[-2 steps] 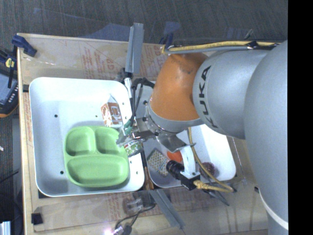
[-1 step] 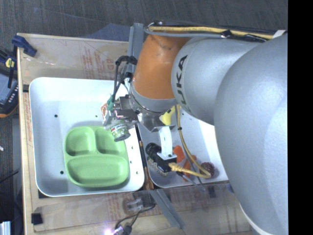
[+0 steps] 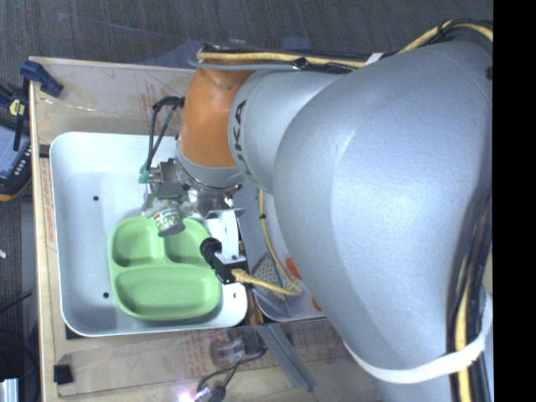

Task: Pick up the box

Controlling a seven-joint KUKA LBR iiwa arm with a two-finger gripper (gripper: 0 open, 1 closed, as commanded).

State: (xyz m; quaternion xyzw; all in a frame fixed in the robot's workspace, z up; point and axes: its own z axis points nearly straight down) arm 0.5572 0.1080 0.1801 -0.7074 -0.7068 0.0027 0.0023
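Observation:
A light green divided tray (image 3: 163, 287) with three compartments lies in the front half of the left white bin (image 3: 75, 191). My gripper (image 3: 167, 216) hangs over the tray's far edge, above its two smaller compartments. Nothing can be made out between its fingers. The big grey arm with its orange band (image 3: 209, 124) reaches in from the right and hides most of the right bin. A small patch of something grey with orange marks (image 3: 280, 276) peeks out under the arm in the right bin.
The far half of the left bin is bare white floor. A wooden bench frame (image 3: 109, 82) surrounds the bins. Blue and black gear (image 3: 12, 149) sits off the left edge.

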